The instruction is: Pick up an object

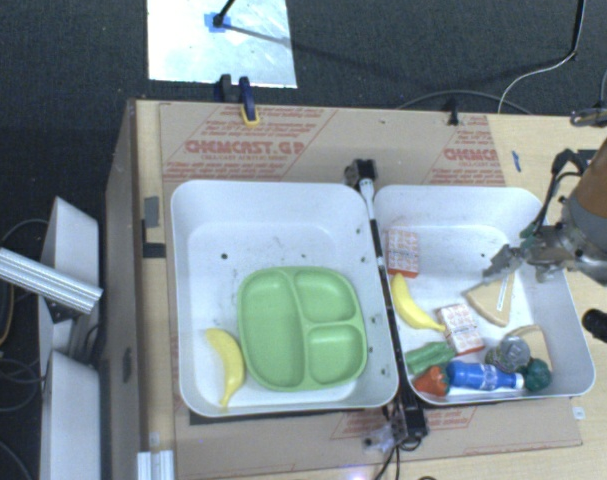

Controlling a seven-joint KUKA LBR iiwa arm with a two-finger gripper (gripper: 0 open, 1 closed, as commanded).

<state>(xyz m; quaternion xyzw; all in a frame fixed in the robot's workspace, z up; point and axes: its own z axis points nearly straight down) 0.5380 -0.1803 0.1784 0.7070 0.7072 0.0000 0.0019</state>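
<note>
Two white bins (283, 203) are sitting on the bench; the claw (523, 260) is hovering, fingers spread and holding nothing, just above the sandwich wedge (488, 303).

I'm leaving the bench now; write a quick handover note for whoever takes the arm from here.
Gripper: over the right bin, fingers spread, holding nothing.
Right bin: banana, sandwich wedge, blue bottle, green pepper, small boxes.
Left bin: green divided plate, second banana.
Done: nothing lifted.
Left: descend, probably on the sandwich wedge, close and lift.
</note>
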